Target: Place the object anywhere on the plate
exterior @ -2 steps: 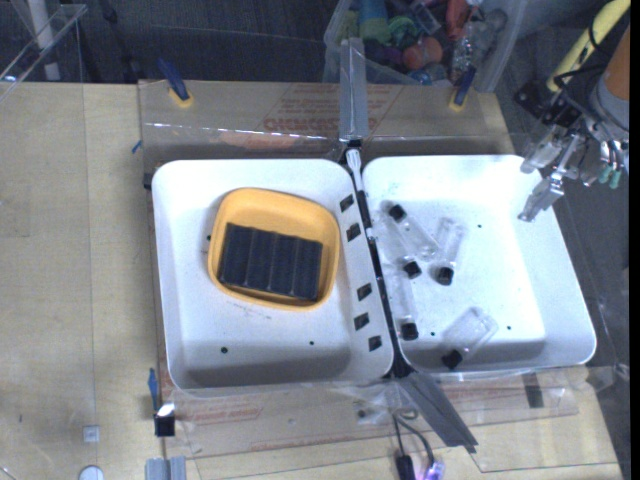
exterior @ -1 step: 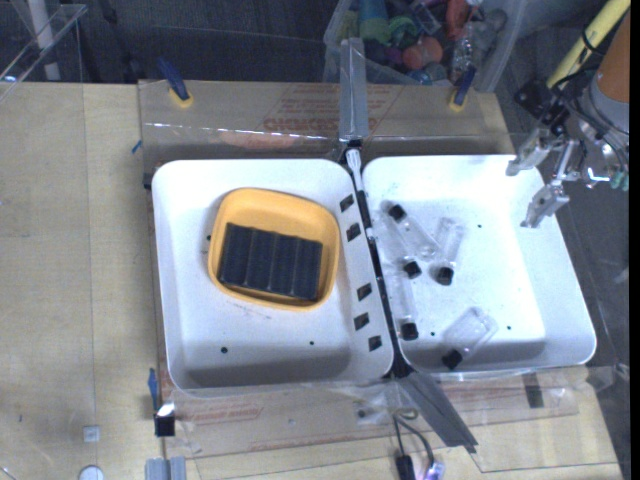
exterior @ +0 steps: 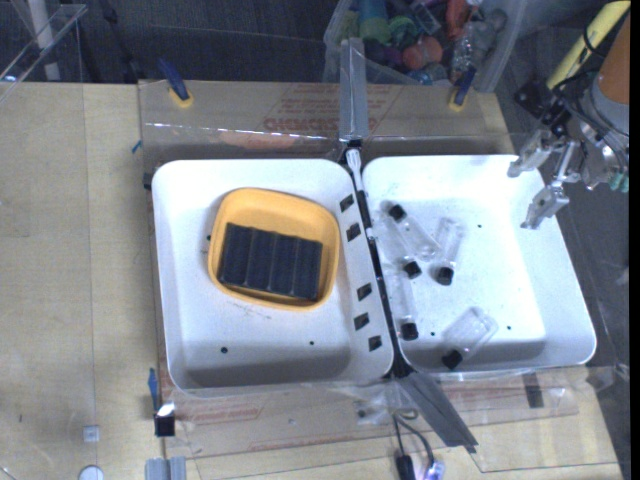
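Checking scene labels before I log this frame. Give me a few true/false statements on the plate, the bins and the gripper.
1. The yellow plate sits in the left bin. True.
2. A dark ridged block lies on the plate. True.
3. The gripper hangs directly above the plate. False: it is at the upper right edge of the right bin, far from the plate.
4. The clear plastic vials with black caps lie in the left bin. False: they lie in the right bin.
5. The fingers hold the dark block. False: the block rests on the plate, apart from the gripper.
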### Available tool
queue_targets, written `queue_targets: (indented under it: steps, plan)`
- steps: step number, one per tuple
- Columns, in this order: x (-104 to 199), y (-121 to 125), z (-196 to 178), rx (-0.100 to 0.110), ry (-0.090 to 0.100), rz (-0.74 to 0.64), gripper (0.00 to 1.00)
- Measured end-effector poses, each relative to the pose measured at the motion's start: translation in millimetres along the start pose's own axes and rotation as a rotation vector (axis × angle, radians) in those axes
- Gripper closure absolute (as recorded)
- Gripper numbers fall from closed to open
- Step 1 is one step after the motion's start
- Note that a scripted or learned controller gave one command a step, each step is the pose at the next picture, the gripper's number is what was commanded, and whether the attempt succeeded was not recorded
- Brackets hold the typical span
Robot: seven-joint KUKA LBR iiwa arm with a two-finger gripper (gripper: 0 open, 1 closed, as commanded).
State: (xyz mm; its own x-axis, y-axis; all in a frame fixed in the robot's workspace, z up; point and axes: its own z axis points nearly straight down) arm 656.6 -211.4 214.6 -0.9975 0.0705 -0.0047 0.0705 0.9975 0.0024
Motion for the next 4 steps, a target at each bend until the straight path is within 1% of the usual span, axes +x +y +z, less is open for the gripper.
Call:
queue_targets:
  steps: [1, 2, 3, 4]
  plan:
    - [-6, 24, -6, 0.001, -0.005, -0.255, 0.00]
    - [17, -5, 27, 0.000, 0.000, -0.497, 0.00]
    - [-11, 5, 26, 0.001, -0.006, -0.670, 0.00]
    - [-10, 20, 3, 0.001, -0.006, -0.901, 0.00]
